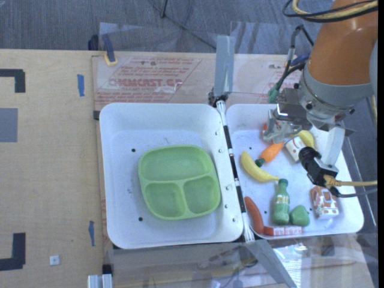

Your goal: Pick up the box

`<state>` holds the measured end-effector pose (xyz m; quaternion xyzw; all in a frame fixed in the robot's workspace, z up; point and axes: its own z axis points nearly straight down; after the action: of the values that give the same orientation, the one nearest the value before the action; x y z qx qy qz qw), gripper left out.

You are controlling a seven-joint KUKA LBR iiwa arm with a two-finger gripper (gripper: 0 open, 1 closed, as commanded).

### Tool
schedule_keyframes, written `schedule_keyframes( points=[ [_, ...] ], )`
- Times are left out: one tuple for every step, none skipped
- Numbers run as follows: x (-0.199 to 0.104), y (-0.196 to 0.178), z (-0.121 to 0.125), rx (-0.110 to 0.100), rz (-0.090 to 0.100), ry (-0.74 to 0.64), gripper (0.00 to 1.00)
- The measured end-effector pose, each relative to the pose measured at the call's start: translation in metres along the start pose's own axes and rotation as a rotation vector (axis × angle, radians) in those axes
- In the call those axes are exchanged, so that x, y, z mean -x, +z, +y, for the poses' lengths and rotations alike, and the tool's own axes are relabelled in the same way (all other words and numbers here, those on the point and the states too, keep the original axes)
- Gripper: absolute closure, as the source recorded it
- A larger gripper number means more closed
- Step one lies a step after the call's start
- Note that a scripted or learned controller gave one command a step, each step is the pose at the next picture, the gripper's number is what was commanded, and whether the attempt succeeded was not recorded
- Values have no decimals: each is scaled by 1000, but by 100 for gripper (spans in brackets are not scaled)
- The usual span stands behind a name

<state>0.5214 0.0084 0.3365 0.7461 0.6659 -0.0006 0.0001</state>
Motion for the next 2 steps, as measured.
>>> schedule_keyframes(
  points=[
    [13,31,20,-3,0,104,100],
    [74,68,10,-1,1,-269,100]
  ],
)
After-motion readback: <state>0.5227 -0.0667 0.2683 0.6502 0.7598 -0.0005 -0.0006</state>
